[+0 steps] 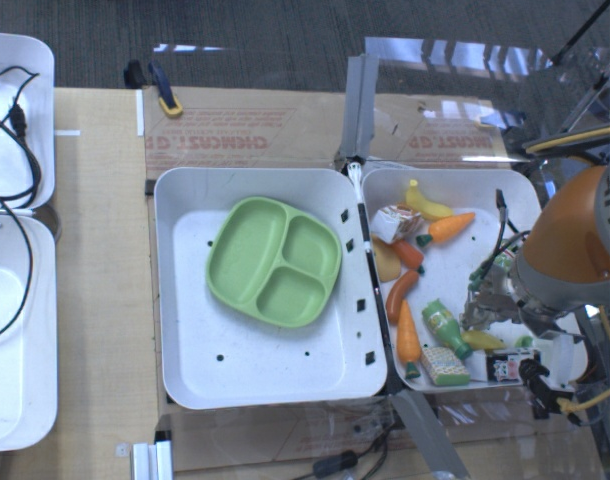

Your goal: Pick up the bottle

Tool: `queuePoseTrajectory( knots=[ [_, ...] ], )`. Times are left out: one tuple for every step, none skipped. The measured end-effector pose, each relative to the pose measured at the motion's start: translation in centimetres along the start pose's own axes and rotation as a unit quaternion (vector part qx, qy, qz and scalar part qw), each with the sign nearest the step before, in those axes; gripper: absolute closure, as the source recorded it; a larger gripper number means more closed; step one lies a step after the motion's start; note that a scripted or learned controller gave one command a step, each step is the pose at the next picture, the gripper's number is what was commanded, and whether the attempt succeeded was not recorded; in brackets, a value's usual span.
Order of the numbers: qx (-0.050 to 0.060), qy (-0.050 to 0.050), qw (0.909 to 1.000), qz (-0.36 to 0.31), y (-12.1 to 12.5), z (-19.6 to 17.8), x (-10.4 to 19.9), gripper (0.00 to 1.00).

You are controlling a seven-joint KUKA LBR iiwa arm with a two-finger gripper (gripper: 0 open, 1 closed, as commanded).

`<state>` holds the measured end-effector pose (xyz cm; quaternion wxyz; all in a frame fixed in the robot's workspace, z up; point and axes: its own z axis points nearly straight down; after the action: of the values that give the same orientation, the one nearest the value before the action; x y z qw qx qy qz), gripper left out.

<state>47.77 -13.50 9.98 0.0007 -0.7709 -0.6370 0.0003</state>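
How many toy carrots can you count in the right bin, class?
4. One carrot lies by the banana at the top; one sits just below it; one lies mid-left; one points down at bottom left. The arm may hide more.

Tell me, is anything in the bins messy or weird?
Nothing looks broken or spilled. The green bottle lies on its side in the right bin, jumbled among toy carrots and bananas. The green plate sits tilted in the left bin.

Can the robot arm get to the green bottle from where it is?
Probably yes. The gripper hangs in the right bin, just right of the green bottle, with nothing lying on top of the bottle. A yellow piece and a carrot crowd its sides.
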Motion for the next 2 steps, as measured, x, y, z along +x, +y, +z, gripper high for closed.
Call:
queuePoseTrajectory(
  knots=[
    [0.000,0.000,1.0000,0.000,0.0,0.0,0.0,0.00],
    [0.000,-0.001,0.9999,-0.016,2.5,0.9,4.7,0.00]
  ],
)
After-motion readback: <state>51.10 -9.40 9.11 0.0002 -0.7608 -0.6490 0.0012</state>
